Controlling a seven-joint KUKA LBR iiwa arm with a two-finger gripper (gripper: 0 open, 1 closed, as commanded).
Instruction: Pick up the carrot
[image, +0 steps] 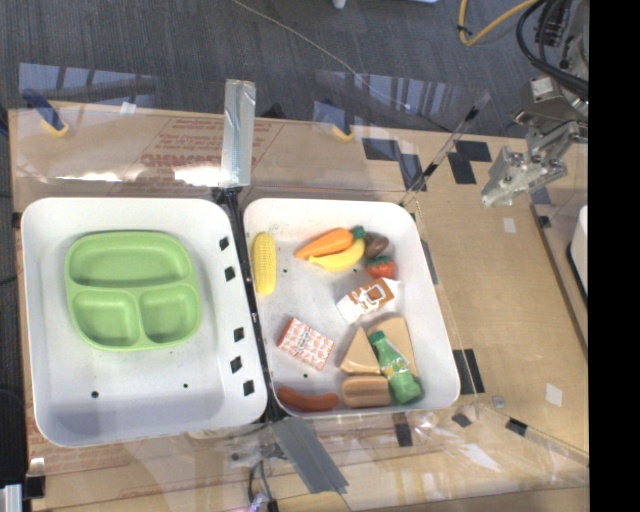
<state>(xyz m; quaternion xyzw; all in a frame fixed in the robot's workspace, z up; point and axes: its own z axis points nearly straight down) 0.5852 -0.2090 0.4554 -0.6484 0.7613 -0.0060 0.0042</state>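
Observation:
The orange carrot (325, 243) lies in the right bin (432, 300) near its far edge, its green top pointing right. A yellow banana (342, 260) touches its near side. My gripper (508, 182) hangs over the bare bench at the upper right, well outside the bin and far to the right of the carrot. Nothing is visibly in it.
Around the carrot lie a corn cob (264, 263), a brown item (376, 245), a red fruit (381, 267), a small carton (367, 298), a red box (305, 343), a green bottle (395, 365) and a sausage (308, 400). The left bin (40, 330) holds a green divided plate (133, 290).

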